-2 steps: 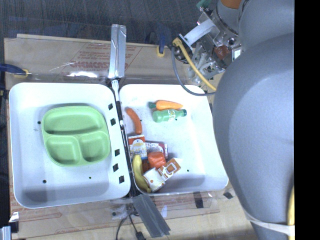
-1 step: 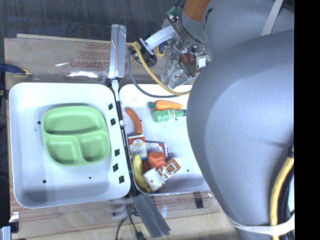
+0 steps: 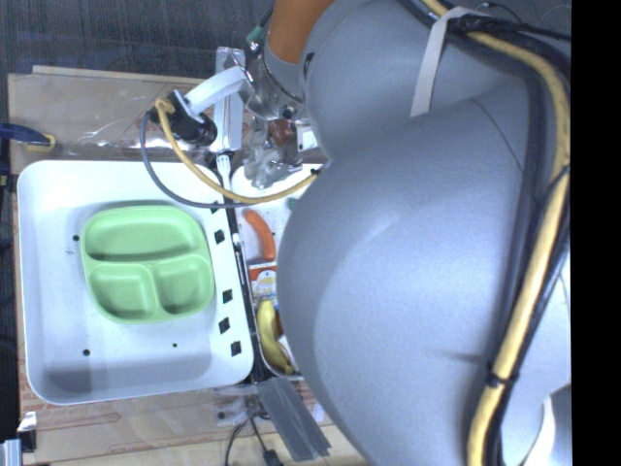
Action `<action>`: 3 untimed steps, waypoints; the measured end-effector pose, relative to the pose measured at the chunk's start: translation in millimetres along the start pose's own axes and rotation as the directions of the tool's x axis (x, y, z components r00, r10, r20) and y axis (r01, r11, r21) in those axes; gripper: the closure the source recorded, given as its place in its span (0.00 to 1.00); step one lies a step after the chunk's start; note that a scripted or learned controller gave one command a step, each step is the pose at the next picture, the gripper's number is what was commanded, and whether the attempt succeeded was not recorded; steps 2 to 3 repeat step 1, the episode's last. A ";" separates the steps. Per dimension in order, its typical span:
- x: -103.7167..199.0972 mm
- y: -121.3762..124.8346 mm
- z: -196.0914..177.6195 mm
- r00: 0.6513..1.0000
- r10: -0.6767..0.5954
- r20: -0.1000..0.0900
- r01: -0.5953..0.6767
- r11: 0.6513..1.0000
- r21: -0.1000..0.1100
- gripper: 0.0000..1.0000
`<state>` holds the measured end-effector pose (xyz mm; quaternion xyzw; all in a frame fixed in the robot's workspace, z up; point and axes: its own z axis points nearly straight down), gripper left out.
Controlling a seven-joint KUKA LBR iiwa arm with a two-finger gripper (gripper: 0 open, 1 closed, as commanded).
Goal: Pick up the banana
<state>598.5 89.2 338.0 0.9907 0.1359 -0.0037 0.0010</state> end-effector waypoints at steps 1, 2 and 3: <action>37.9 -46.2 21.1 0.985 -0.173 0.000 0.173 0.985 -0.001 1.00; 37.9 -46.2 21.1 0.985 -0.173 0.000 0.173 0.985 -0.001 1.00; 37.9 -46.2 21.1 0.985 -0.173 0.000 0.173 0.985 -0.001 1.00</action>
